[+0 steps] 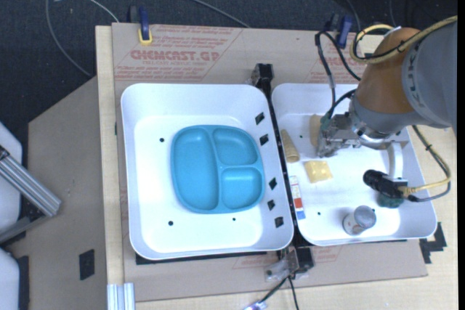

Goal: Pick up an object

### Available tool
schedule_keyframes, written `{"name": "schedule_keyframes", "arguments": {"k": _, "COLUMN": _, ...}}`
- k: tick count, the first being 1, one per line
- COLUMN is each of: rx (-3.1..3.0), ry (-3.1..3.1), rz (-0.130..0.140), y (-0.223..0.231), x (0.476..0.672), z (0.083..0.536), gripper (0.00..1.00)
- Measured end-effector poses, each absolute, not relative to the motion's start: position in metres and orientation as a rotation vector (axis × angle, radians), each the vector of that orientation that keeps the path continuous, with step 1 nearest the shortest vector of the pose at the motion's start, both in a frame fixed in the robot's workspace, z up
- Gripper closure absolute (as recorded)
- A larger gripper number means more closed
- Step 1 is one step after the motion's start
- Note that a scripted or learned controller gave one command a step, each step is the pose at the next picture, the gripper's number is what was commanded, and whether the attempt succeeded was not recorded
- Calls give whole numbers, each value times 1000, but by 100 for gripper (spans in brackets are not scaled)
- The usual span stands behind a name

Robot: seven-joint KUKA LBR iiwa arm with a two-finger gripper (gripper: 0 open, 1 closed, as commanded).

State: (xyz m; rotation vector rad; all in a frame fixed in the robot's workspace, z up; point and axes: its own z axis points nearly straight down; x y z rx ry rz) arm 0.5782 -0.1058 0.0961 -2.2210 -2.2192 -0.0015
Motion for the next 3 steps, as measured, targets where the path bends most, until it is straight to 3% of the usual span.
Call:
{"name": "schedule_keyframes", "arguments": {"k": 2, "rx": -2225, "ry": -2225, "rz": -5, "y": -120, "x": 572, "z": 199, "gripper": 100}}
{"name": "schedule_keyframes", "arguments": {"k": 3, "rx": -2223, "ry": -2228, "rz": -7, "y": -112, "x": 578, "z": 247, "gripper": 100}}
